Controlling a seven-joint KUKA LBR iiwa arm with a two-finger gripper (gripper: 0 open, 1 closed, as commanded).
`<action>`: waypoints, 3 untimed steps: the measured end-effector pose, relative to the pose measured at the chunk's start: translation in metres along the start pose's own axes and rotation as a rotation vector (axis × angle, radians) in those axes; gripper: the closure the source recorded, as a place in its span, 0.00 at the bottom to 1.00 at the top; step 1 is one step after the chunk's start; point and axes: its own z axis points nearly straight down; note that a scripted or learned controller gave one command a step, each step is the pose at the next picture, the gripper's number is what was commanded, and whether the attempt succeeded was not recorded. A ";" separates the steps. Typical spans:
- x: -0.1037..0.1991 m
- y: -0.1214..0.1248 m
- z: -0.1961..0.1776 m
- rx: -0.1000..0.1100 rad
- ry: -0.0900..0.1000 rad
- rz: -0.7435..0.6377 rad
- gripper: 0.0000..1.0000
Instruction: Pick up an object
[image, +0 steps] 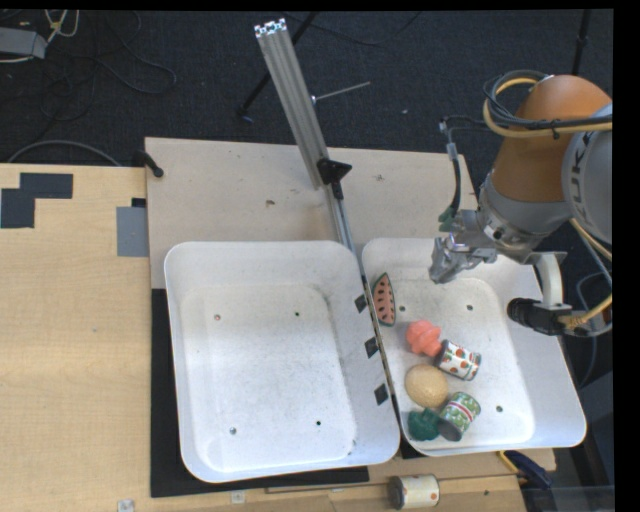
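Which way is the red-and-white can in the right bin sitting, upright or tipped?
Tipped. The red-and-white can lies on its side on the right bin floor, beside the pink object.

Right bin (520, 400) contents: watermelon-slice toy (383, 299) on edge against left wall; pink lumpy piece (423, 337) touching red-white can (459, 360), lying down; tan round ball (426, 385); green-white can (459, 413) on its side; dark green lump (423, 426) at front.
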 end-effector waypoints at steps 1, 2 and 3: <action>0.041 -0.014 0.005 0.002 -0.001 0.001 1.00; 0.081 -0.027 0.002 0.002 -0.001 0.000 1.00; 0.136 -0.053 0.005 0.003 -0.001 0.000 1.00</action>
